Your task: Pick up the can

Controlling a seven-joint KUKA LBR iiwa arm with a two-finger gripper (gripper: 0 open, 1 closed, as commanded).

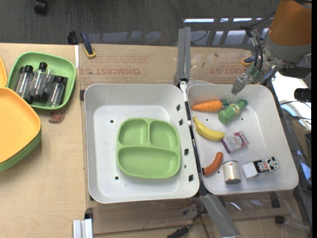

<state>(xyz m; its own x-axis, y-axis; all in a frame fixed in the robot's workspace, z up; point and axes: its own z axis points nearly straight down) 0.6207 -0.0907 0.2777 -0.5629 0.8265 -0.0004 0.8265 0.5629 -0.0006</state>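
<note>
The can (231, 172) is a small silver cylinder near the front edge of the right bin (285, 133). It lies between a red sausage (213, 163) and a white and black carton (262, 166). My gripper (239, 86) hangs over the bin's back edge, just above and right of the green bottle (231, 110). It is far behind the can and holds nothing that I can see.
The right bin also holds a carrot (207, 105), a banana (208, 130) and a pink box (235, 142). A green divided plate (148, 148) sits in the left bin (99, 133). Off to the left are a green tray of vials (42, 81) and orange plates (15, 128).
</note>
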